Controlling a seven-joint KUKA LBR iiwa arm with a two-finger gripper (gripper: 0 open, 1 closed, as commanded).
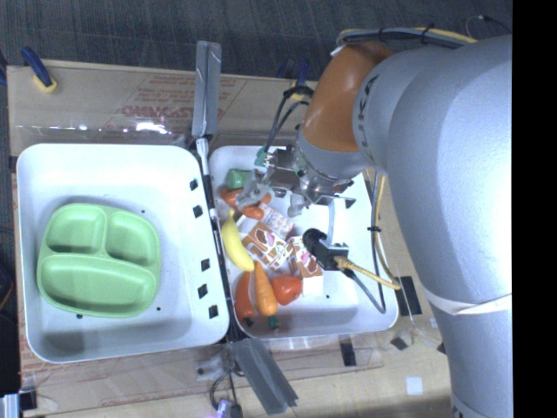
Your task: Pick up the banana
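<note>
The yellow banana (235,246) lies along the left wall of the right bin (370,307), among other toy food. My gripper (268,192) hangs over the back half of that bin, up and to the right of the banana and apart from it. Its fingers point down toward the small items at the bin's back, and the wrist body hides most of them. Nothing shows between them.
Beside the banana lie a patterned snack packet (271,240), a carrot (264,290), a red piece (288,288) and a green item (238,179). The left bin (52,168) holds a green sectioned plate (98,257). My arm covers the bench's right side.
</note>
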